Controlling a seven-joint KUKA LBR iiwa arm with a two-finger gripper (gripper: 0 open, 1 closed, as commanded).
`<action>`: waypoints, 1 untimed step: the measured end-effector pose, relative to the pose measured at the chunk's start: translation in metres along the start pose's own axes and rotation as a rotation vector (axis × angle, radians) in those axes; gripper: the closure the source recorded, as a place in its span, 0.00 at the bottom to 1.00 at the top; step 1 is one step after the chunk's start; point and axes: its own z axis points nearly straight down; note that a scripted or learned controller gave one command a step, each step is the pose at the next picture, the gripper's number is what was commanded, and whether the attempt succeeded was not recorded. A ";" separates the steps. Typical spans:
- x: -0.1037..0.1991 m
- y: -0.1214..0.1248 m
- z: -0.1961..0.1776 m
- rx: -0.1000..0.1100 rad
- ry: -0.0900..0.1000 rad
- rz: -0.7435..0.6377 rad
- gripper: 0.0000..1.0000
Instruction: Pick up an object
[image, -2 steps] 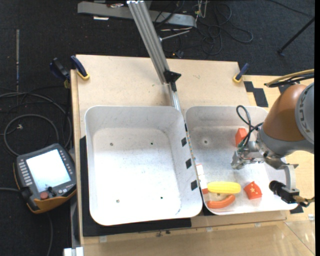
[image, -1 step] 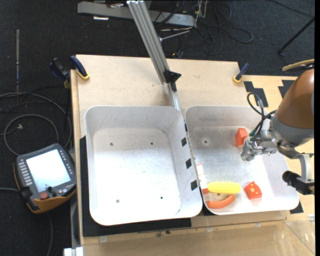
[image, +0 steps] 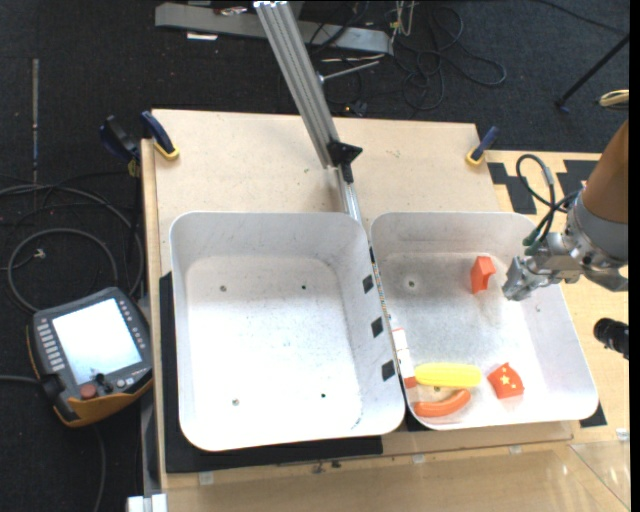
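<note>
In the right bin (image: 560, 330) lie several small objects. An orange block (image: 483, 273) sits near the bin's back. A yellow banana-like piece (image: 447, 375) rests on an orange-red ring (image: 442, 402) at the front, and a red block (image: 506, 381) lies to their right. My gripper (image: 522, 283) hangs over the right bin's right side, just right of the orange block and apart from it. Nothing shows between its fingers.
The left bin (image: 200, 260) stands beside the right one. A slanted metal bar (image: 305, 85) runs from the top down to the bins' shared edge. Clamps (image: 160, 135) sit at the board's back corners. A teach pendant (image: 90, 350) lies at the left.
</note>
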 end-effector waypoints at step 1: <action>0.000 0.002 -0.053 0.001 0.000 -0.001 1.00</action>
